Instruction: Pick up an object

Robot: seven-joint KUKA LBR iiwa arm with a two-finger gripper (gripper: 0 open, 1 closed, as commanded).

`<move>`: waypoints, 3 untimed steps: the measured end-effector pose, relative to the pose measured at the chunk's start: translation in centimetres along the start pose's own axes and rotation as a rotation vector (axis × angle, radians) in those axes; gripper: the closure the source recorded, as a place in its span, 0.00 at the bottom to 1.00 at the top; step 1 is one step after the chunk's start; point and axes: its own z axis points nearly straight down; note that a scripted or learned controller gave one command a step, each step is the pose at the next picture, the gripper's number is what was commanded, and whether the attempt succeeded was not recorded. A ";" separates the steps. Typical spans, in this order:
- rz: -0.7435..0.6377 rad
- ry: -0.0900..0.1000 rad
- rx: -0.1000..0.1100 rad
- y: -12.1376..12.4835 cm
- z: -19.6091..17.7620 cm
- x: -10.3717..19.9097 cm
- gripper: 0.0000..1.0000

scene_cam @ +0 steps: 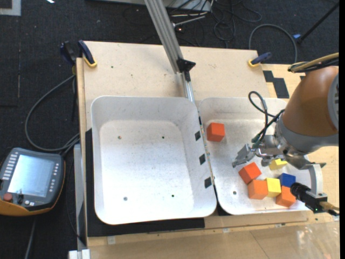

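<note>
Robotics lab, test bench

Wooden bench clamped at its corners, bearing two white bins; teach pendant left of the bench; cables and aluminium rail on dark carpet behind it; arm at its right.

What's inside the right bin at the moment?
The right bin holds a lone orange cube and a cluster of orange, yellow and blue cubes near the tool. The arm covers the bin's right side.

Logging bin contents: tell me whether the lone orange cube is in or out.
In: the lone orange cube sits on the right bin's floor.
</note>
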 end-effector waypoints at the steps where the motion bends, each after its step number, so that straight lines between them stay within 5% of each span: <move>1: 0.009 -0.003 0.002 -0.1 -3.5 -2.0 0.00; 3: 0.010 -0.003 0.005 0.6 -4.5 -4.6 0.00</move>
